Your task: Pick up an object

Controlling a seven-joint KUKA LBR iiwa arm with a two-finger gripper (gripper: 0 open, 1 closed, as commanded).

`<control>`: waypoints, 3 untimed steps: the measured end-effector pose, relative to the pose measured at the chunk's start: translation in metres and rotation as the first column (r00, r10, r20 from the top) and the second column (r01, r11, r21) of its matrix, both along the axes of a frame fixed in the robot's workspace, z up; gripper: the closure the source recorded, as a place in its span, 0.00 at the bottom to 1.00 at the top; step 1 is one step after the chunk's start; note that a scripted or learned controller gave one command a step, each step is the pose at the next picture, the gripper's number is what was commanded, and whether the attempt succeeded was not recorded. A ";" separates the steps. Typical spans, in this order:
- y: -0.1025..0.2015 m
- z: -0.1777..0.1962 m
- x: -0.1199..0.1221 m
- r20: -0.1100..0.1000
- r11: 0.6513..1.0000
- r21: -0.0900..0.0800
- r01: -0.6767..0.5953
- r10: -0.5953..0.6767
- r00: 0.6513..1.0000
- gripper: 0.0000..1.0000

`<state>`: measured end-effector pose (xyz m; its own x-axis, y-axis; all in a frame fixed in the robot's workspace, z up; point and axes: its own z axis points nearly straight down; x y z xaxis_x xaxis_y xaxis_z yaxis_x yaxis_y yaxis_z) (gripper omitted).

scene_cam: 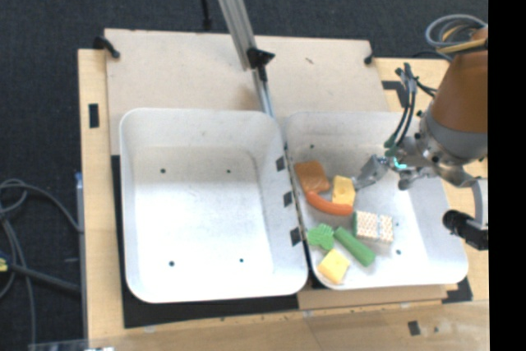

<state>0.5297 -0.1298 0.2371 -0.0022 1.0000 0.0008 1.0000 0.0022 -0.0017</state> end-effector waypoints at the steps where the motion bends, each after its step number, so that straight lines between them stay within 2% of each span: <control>1: 0.000 0.002 0.001 0.005 1.000 -0.001 0.002 -0.002 1.000 0.00; 2: -0.005 -0.047 -0.008 0.000 1.000 -0.002 0.003 -0.003 1.000 0.00; 3: -0.011 -0.095 -0.001 -0.002 1.000 -0.002 0.005 -0.005 1.000 0.00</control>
